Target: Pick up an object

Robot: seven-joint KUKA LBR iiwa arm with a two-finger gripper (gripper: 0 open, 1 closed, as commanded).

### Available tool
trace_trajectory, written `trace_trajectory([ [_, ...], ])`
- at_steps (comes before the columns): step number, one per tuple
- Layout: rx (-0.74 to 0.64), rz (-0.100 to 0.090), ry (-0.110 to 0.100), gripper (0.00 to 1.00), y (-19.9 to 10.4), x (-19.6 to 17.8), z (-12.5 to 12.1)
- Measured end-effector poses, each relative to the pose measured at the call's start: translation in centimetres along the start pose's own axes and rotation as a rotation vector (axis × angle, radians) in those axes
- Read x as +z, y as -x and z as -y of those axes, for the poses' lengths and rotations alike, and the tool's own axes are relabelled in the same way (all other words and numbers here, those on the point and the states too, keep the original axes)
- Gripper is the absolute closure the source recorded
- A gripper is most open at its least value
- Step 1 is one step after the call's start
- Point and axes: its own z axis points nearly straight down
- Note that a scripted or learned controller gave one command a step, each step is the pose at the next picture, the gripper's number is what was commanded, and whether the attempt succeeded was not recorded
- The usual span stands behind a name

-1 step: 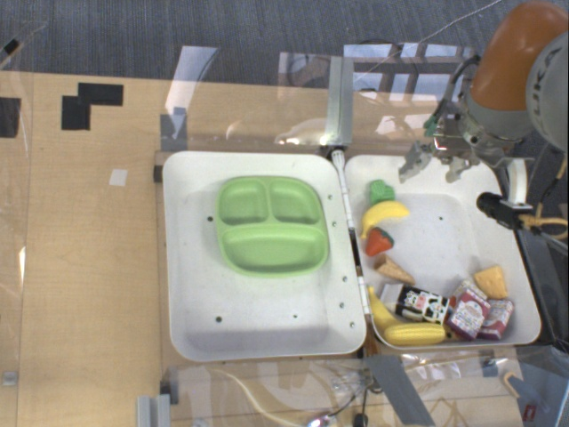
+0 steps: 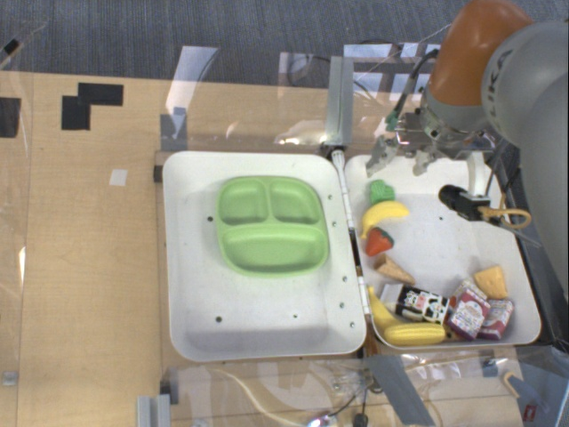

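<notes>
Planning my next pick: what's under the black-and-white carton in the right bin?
A yellow toy banana curves round the carton on its left and lower sides, apparently partly tucked beneath it. Whether anything else lies under there is hidden by the carton itself.

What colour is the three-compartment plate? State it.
Light green; the three-compartment plate shows best in the camera view.

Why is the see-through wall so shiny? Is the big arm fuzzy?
Camera view: light glares off the clear wall behind the bins in pale streaks; the arm, close to the lens, looks slightly soft; the green tray is sharp; a soft grey shadow lies along the left bin's near side.
</notes>
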Motion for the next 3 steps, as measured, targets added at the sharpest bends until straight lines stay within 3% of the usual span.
trace_trajectory([
  [1, -0.005, 0.001, 0.0, 0.0, 3.6, 9.1, 0.0],
  [2, 0.044, 0.001, 0.005, 0.0, 3.6, 9.6, 4.3],
  [3, 0.0, 0.001, 0.008, 0.0, 3.1, 9.4, 9.4],
])
